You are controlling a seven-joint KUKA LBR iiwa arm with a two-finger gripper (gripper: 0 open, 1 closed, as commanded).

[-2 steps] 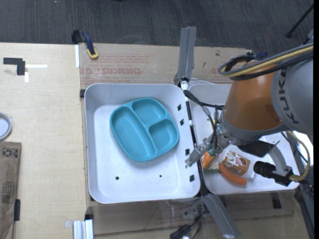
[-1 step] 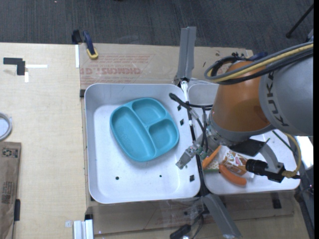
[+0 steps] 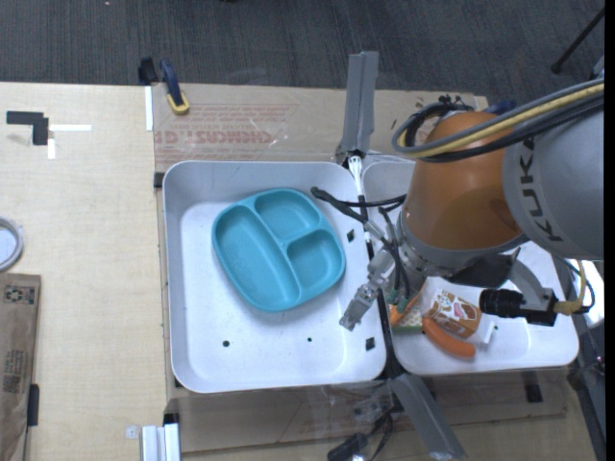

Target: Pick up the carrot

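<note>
The big grey and orange arm (image 3: 480, 190) reaches over the right bin (image 3: 538, 349). Its gripper (image 3: 363, 305) hangs low by the wall between the two bins, with nothing between its fingers. The carrot (image 3: 450, 339) lies in the right bin, beside a small packet (image 3: 455, 313). A blue plate (image 3: 279, 248) sits in the left bin (image 3: 192, 286).

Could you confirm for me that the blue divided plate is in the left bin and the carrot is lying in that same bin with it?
Not quite. The blue divided plate is indeed in the left bin, but the carrot lies in the right bin, beside a snack packet, as the camera view shows.
</note>
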